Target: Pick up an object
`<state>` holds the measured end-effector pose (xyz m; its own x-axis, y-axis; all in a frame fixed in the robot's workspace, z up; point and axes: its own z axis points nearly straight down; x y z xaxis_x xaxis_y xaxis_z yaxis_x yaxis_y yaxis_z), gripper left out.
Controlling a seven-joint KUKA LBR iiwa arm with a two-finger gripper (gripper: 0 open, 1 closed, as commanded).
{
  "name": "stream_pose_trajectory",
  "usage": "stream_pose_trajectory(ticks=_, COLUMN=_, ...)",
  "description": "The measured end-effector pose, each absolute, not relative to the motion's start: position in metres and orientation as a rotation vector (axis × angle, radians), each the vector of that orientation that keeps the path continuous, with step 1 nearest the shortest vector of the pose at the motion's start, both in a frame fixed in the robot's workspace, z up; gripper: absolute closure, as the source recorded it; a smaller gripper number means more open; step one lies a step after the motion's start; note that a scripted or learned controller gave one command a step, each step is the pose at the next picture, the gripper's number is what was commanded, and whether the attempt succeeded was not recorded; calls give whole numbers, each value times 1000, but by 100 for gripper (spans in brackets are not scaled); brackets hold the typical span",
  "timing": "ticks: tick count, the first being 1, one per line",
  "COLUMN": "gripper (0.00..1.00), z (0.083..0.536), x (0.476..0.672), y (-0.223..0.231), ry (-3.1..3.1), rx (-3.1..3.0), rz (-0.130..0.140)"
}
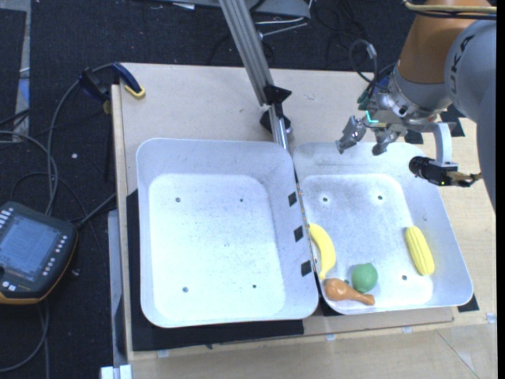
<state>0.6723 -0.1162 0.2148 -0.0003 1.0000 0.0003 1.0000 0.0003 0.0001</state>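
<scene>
Nearest the camera, at the front edge of the right bin (pixel 442 212), an orange drumstick-shaped toy (pixel 347 290) lies on its side, its thick end against the wall that divides the two bins. Just beside it, touching or nearly so, sits a small green ball-shaped toy (pixel 364 276). A yellow banana (pixel 322 247) curves along the same dividing wall, its lower tip close above the orange toy. Well apart from these three, near the bin's right wall, lies a yellow corn cob (pixel 419 249), pointing roughly front to back.

My claw (pixel 364 139) hangs above the far rim of the right bin, well apart from all four toys. Its two fingers stand spread, a clear gap between them, and nothing sits in that gap; the left fingertip (pixel 348 142) and the other one both point down toward the bin's far edge. I touch none of the toys. Whether the fingertips touch the rim or hover just over it, I cannot tell from this slant.

My arm (pixel 450 46) reaches in from the right, the orange band bulging above the grey wrist.

The left bin (pixel 158 164) shows its white speckled floor. A silver metal pole (pixel 248 50) slants down from the top to the point where the two bins meet. On the dark floor to the left of the bench rests a grey handheld control pendant (pixel 31 247), its cable looping away upward.
</scene>
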Motion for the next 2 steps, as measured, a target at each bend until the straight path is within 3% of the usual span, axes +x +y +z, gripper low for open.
stream_pose_trajectory(ticks=1, gripper=0, z=215, x=672, y=-116, ry=-2222, rx=-2221, rz=0)
stream_pose_trajectory(ticks=2, gripper=0, z=157, x=674, y=-125, ry=-2218, rx=-2219, rz=5)
